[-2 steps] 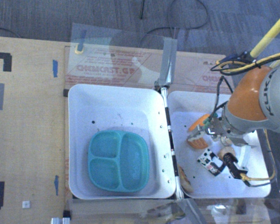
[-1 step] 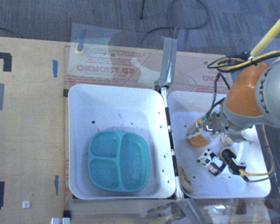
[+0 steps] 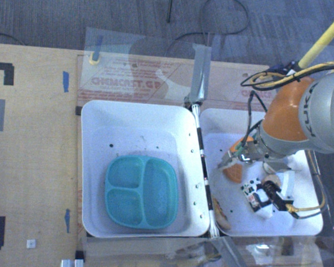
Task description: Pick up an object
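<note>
the grey arm point(image 3: 326, 111) is cut off by the right edge and hides the right bin's point(image 3: 218, 127) far corner, its gripper point(image 3: 237, 159) too small and cluttered to read, and the brown object point(image 3: 233, 171) beneath stays too blurred to name.

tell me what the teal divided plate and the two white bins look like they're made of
The teal divided plate looks like moulded plastic with a matte finish: even colour, soft rounded ridges between its three sections, no sharp glare. The left bin and right bin look like thin plastic too, smooth and slightly glossy, with rounded corners. Coated metal can't be ruled out.
</note>
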